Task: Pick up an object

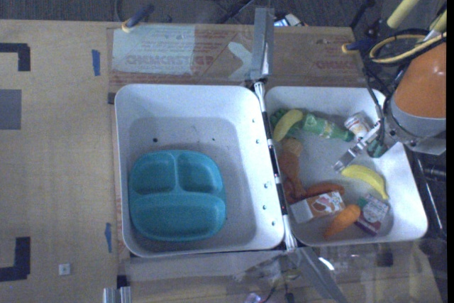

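Observation:
My gripper (357, 152) hangs over the right side of the right bin (410, 177), below the arm's orange band. It sits just above a yellow banana (366, 178) and beside a small white can (358, 125). Nothing is visibly held. Other toys in this bin are a second yellow banana (286, 123), a green bottle (316, 126), a brown piece (290, 157), a red sausage (323, 189), a juice box (323, 206), an orange carrot (342, 220) and a dark red packet (374, 213).
The left bin (135, 110) holds a teal divided plate (176, 195) at its front left. A metal divider (261, 53) stands behind the seam between the bins. Cables and yellow hoses (397, 42) lie behind the right bin.

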You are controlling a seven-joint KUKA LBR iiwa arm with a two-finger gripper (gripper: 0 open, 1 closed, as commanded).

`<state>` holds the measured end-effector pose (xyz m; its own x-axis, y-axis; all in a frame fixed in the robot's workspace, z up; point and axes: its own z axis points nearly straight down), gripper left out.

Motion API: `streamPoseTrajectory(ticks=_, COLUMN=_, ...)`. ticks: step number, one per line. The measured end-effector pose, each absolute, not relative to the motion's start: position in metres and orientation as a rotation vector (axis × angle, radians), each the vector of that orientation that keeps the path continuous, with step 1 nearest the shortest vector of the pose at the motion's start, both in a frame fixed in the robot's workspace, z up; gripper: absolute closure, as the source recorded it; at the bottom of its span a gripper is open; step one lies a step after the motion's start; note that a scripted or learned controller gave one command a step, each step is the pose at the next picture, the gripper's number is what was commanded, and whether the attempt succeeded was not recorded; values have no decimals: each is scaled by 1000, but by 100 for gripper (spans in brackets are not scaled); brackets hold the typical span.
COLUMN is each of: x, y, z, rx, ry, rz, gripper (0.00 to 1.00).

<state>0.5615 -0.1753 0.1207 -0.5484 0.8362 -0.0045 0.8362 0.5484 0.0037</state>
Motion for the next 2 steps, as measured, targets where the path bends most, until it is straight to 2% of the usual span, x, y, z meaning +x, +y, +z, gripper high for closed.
streamPoseTrajectory(ticks=1, x=547, y=-125, z=166, rx=1728, ry=2618, rz=2, gripper=0)
streamPoseTrajectory(ticks=2, x=527, y=-105, z=87, rx=1692, ry=2637, rz=4, gripper=0)
